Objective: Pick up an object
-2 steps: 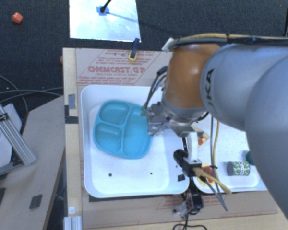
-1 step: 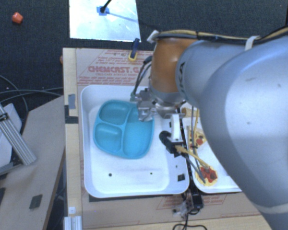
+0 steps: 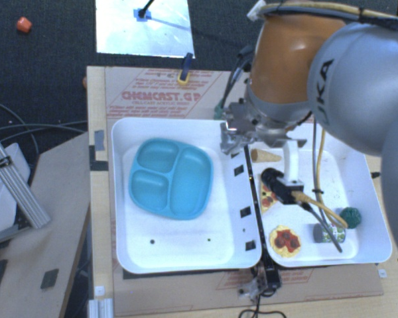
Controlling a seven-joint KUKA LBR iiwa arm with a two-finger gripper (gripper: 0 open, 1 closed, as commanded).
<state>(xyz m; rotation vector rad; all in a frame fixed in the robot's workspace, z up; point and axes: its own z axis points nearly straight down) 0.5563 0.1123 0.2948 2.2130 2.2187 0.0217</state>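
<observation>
The gripper [image 3: 233, 140] hangs at the far end of the strip where the two bins meet, just above the right rim of the left bin [image 3: 179, 245]. The bulky grey and orange wrist covers it from above. From this angle it cannot be told how far open it is, nor whether it has hold of or touches anything.

The left bin holds one thing, a blue divided plate [image 3: 171, 177] with three compartments. It lies flat in the far half of the bin, well left of the gripper.

The right bin [image 3: 359, 177] holds the small things:
- A tan cone-shaped piece [image 3: 265, 155] lies at its far left, just right of the gripper and nearest to it.
- A toy pizza slice [image 3: 266, 200] lies nearer, against the left wall and partly hidden by the robot's own fittings.
- A small round toy pizza [image 3: 285, 240], yellow with red topping, sits in the near left corner.
- A small grey block [image 3: 318, 232] lies to the right of that pizza.
- A dark green ball-like thing [image 3: 350, 216] lies near the right wall.

Both bins rest on a cardboard sheet [image 3: 159, 95] with red lettering.
</observation>
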